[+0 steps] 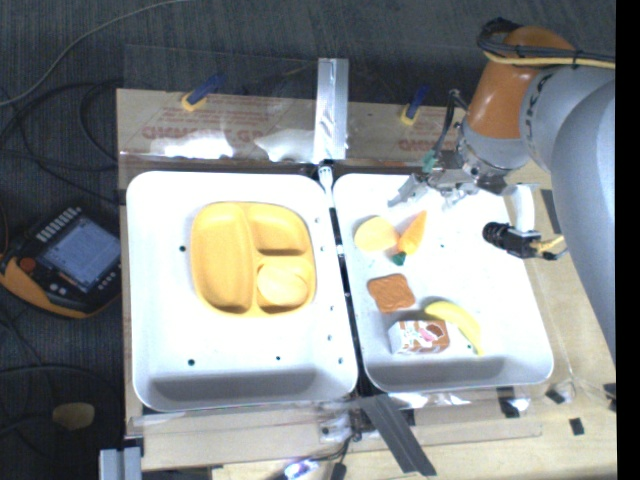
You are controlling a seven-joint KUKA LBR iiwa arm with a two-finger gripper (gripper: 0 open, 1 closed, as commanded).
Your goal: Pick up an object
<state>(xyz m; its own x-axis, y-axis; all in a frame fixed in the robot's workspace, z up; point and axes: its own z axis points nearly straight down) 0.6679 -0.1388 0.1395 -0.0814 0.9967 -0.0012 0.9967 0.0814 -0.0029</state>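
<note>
Camera view: open claw (432,190) above right bin (520,298) holding five food items.

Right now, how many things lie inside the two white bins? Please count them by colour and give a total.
Yellow: 3 (divided tray, round slice, banana)
Orange: 1 (carrot)
Brown: 1 (square waffle-like piece)
White with print: 1 (small carton)
Total: 6
</note>
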